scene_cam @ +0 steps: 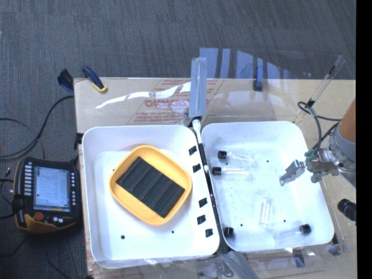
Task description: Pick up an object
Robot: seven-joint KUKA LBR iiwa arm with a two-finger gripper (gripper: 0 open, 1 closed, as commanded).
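I saw the metal two-finger gripper (292, 172) over the right white bin (290, 130), its opening unclear to me, with clear plastic black-capped tubes (235, 156) lying to its left and below it, apart from it.

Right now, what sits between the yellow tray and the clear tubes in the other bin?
In the camera view, the raised divider where the two bins meet, with black clips along it, lies between the yellow tray and the clear tubes.
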